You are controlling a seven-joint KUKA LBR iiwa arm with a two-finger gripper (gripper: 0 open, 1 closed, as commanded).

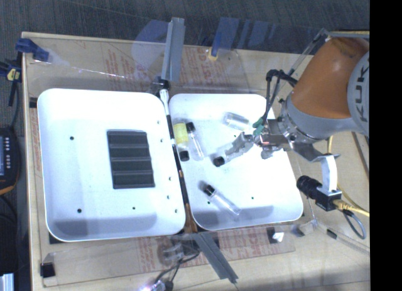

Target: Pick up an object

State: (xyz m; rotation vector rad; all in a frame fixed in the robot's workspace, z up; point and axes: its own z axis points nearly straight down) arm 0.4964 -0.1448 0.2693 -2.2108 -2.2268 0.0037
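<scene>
My gripper (pixel 237 146) hangs low over the middle of the right bin (pixel 276 208), reaching in from the right. A small black-capped piece (pixel 218 160) lies just at its lower-left tip; whether it is touched is unclear. A clear vial (pixel 237 120) lies just above the gripper. To the left is a yellow-capped tube (pixel 183 132) with a small black piece (pixel 183 154) below it. A clear vial with a black cap (pixel 217 196) lies near the front of this bin.
The left bin (pixel 63 202) holds a black ribbed block (pixel 130 158) at its middle. A raised divider (pixel 174 158) separates the two bins. The arm's orange and grey body (pixel 326 95) looms over the right bin's right edge.
</scene>
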